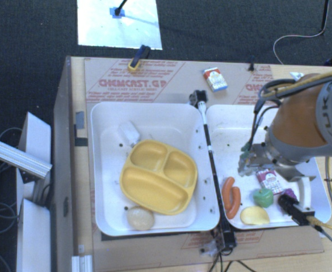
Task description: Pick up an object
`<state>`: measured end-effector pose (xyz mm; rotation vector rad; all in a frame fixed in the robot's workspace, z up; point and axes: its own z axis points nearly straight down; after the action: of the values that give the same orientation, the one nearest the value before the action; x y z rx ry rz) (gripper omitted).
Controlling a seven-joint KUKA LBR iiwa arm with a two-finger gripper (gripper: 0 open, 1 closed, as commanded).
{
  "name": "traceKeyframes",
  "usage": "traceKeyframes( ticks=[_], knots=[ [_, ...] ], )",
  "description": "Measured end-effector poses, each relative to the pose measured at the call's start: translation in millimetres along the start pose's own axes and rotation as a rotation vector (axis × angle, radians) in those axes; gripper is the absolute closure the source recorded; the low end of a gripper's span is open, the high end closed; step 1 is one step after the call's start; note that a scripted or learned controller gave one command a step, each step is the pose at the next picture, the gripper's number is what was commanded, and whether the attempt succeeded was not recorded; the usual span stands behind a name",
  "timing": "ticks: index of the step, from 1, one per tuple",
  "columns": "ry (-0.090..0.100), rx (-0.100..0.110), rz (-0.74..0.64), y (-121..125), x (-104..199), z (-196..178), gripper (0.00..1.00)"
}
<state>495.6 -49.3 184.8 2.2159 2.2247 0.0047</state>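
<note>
The arm (pixel 302 123) hangs over the right bin (pixel 234 126), where the pickable things cluster at its near edge: sausage (pixel 231 196), green apple (pixel 263 196), yellow piece (pixel 255 215), red-white pack (pixel 267 179); the gripper (pixel 251 164) hovers just left of the pack; its opening cannot be told, and nothing shows in its hold; the yellow tray (pixel 159 176) fills the left bin (pixel 109 152).

My arm (pixel 310 120) is a thick, rounded grey casing with a broad orange band wrapped above the wrist. Black and yellow cables (pixel 285 86) loop over my top side. Lower down, my wrist narrows into a pale metallic block with small dark fittings.
</note>
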Motion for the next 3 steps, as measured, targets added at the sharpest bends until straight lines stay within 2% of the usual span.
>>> traceKeyframes(
  ticks=[1, 2, 3],
  knots=[
    [-0.001, 0.001, 0.001, -0.3, -0.9, 0.3, 0.00],
    [-0.002, 0.002, 0.003, 21.3, -69.0, -6.7, 0.00],
    [-0.002, 0.002, 0.003, 34.4, -114.1, 100.5, 0.00]
  ],
)
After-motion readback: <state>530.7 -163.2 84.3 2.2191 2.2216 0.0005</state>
